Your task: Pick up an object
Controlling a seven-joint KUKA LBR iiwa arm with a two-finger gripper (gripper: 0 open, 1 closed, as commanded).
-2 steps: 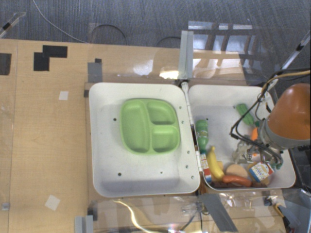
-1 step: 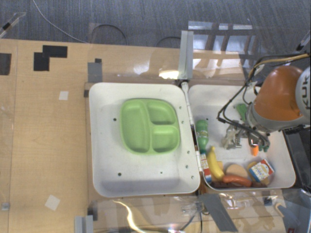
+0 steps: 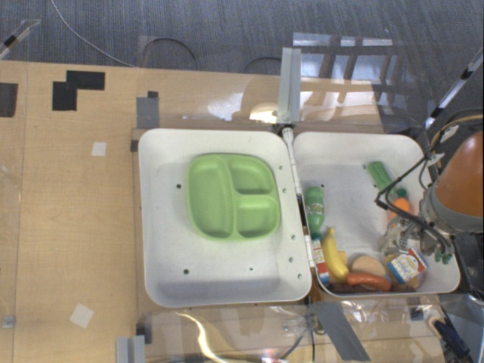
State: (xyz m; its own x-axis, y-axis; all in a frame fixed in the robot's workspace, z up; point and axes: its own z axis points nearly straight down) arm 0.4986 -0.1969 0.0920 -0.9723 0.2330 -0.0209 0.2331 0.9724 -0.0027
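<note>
The right bin (image 3: pixel 344 169) holds several small items. A green bottle (image 3: pixel 314 210) lies along its left wall, with a yellow banana (image 3: pixel 335 255) below it. A red sausage (image 3: pixel 368 281) and a tan bun (image 3: pixel 368 265) rest near the front wall. A small printed carton (image 3: pixel 404 268) sits at the front right. A green cylinder (image 3: pixel 380 175) lies toward the back, and an orange item (image 3: pixel 400 205) shows beside the arm. My gripper (image 3: pixel 404 238) hangs low over the right side of this bin, just above the carton and partly tangled in cables.
The left bin (image 3: pixel 162 263) carries a green divided plate (image 3: pixel 231 196). A metal post (image 3: pixel 288 85) stands behind the seam between the bins. The arm's orange band (image 3: pixel 463 174) fills the right edge, with black cables (image 3: pixel 412 176) looping over the right bin.
</note>
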